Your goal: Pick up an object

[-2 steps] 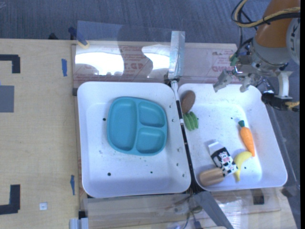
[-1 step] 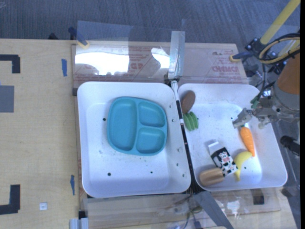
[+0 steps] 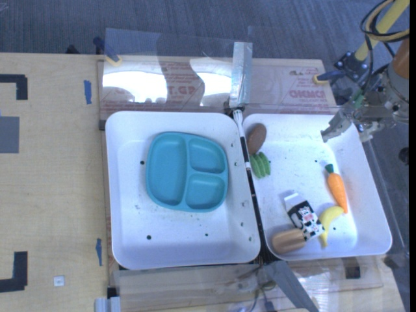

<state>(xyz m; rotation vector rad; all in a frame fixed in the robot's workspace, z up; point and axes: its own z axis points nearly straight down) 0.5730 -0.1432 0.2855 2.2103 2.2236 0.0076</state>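
The right bin [image 3: 370,174] holds several small objects. A brown oval piece [image 3: 257,137] and a green toy [image 3: 261,165] lie by its left wall. An orange carrot [image 3: 337,188] lies near the right wall, with a yellow banana [image 3: 330,218] below it. Beside the banana lie a black-and-white toy [image 3: 305,216] and a tan bread roll [image 3: 289,241]. My gripper [image 3: 348,130] hangs over the bin's upper right corner, above the carrot, open with nothing between its fingers.
A blue divided plate [image 3: 187,172] lies in the left bin [image 3: 123,194]. A clear plastic wall [image 3: 169,83] with a metal post [image 3: 240,73] stands behind both bins. Yellow and black cables [image 3: 383,18] hang at the upper right.
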